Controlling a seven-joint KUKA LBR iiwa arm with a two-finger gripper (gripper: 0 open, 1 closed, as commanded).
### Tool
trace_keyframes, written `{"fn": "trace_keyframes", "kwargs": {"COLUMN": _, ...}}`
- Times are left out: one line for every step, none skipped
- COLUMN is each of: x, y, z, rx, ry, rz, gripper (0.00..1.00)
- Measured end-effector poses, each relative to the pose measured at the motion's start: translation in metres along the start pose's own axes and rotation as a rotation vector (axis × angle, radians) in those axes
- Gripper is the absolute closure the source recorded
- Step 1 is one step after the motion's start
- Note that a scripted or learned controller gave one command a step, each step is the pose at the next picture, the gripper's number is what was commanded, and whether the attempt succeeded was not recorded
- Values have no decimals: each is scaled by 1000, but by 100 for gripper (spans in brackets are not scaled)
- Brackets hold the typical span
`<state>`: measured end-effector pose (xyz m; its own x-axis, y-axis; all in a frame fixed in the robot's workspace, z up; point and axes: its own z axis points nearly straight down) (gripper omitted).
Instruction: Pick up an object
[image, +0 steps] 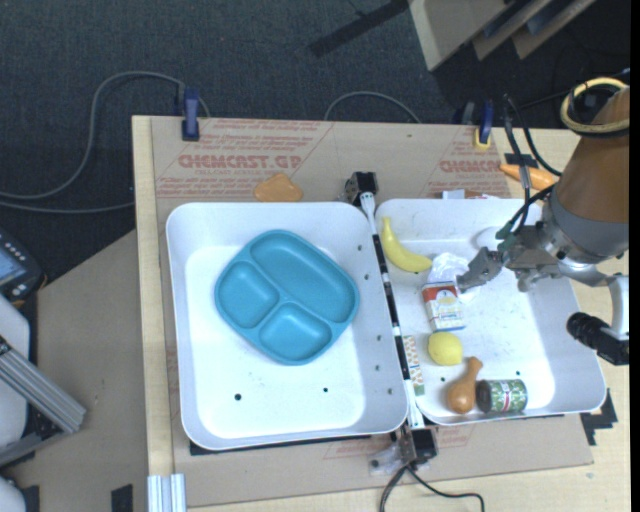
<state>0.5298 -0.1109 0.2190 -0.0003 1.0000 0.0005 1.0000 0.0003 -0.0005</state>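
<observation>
Gripper (478, 270) is hovering in the right bin (560, 370), fingers apart and holding nothing; small carton (443, 306) is lying just below-left, long axis pointing up-down in view.

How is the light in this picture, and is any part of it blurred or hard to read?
In the camera view the light is even and soft: the blue tray throws almost no shadow on the left bin. The banana, lemon and can are sharp enough to name. The claw looks slightly blurred, dark against the right bin, so its state is unclear.
</observation>
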Motion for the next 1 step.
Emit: {"fn": "trace_keyframes", "kwargs": {"x": 2, "y": -12, "z": 82, "rx": 9, "ry": 2, "rz": 1, "gripper": 0}}
